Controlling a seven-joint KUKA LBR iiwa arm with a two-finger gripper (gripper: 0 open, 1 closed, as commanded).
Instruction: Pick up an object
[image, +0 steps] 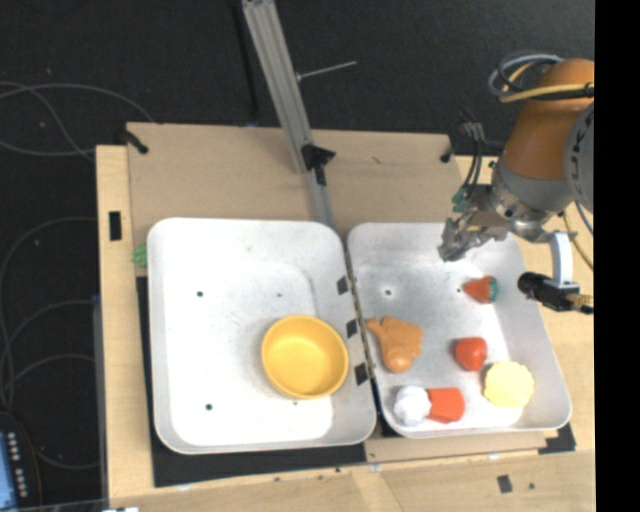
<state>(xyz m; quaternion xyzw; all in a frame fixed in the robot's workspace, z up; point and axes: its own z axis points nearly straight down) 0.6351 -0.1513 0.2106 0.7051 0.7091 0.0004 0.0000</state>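
The nearest candidate for picking is the small red piece with a green tip (481, 290), lying in the right bin (420, 250) toward its far right side, a little below and to the right of where my tool (458, 243) hangs. It looks like a toy strawberry or pepper: smooth, rounded, probably hard plastic, narrow enough that I judge it would fit between fingers. Whether my tool is parted or closed I cannot tell from this slanted view; nothing is visibly caught in it.

Further down the same bin the other pieces lie loosely apart, as if dropped in rather than arranged. A tan, lumpy pear-like shape (395, 341) rests against the bin's left wall, beside the seam between the bins. A glossy red rounded piece (470, 352) sits near the middle, with a pale yellow disc (508, 384) just beside it to the lower right. Along the near edge a white ball-like piece (410, 403) touches an orange-red block (447, 403); that pair would be awkward to separate, I judge.

The left bin (200, 260) carries a yellow bowl (304, 356), round, shallow and matte, near its right side. Both bins are shallow white trays with rounded corners and faint speckling, set side by side on the tan worktop (220, 165). A grey metal post (285, 90) slants up from behind the seam.
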